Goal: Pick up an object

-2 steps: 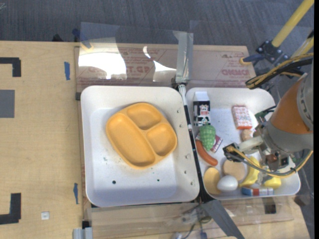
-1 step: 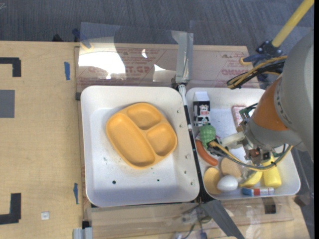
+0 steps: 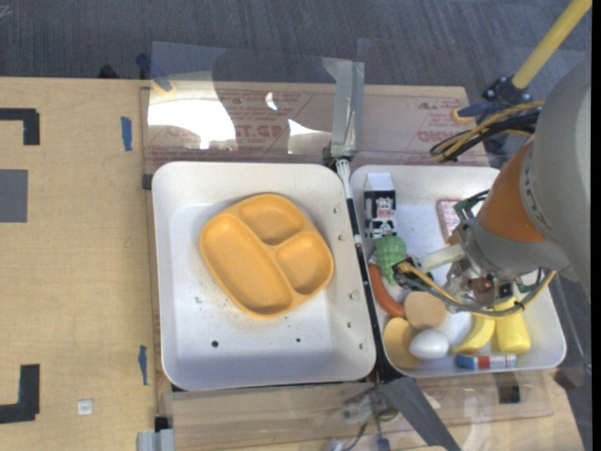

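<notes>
Here, gripper (image 3: 472, 287) | perhaps over smooth egg (image 3: 429, 344); glossy orange plate (image 3: 267, 253)

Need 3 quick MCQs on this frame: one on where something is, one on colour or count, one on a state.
1. Where does the divided plate lie?
A. in the left bin
B. in the right bin
C. on the floor

2. What colour is that plate?
A. blue
B. yellow-orange
C. black

3. How does the plate sit?
A. upside down
B. standing on edge
C. flat, hollows facing up

Answers:
1 A: it rests on the floor of the left bin, while the arm reaches over the right bin.
2 B: its whole surface is yellow-orange against the white bin.
3 C: all three hollows are open to the camera.

The right bin also holds a white egg and a green toy.
</notes>
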Controlling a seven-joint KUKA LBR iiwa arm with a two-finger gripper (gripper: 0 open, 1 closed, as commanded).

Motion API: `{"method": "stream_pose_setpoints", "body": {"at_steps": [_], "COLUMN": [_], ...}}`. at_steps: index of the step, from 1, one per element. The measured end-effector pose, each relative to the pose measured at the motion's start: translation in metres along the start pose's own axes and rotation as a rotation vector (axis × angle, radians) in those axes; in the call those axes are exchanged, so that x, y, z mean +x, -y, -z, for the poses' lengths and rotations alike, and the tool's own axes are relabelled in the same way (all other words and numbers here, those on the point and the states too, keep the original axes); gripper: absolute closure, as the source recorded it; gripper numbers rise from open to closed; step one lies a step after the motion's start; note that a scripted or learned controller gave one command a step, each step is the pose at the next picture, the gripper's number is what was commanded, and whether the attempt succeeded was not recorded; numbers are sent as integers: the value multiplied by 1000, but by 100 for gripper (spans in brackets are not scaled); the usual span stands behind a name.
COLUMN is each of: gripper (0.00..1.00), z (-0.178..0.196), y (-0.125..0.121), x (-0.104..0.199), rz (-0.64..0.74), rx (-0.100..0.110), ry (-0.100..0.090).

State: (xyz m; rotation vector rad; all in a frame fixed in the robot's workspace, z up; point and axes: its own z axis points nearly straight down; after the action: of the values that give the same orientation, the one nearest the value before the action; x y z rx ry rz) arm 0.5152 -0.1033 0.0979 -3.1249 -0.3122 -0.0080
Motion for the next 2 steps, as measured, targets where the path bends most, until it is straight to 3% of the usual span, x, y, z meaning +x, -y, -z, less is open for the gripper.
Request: {"method": "stream_pose_setpoints", "body": {"at_steps": [2], "gripper": [100], "z": [-9], "y": [15], "x": [-24], "rz": [10], "rx": [-4], "ry": [-4]}}
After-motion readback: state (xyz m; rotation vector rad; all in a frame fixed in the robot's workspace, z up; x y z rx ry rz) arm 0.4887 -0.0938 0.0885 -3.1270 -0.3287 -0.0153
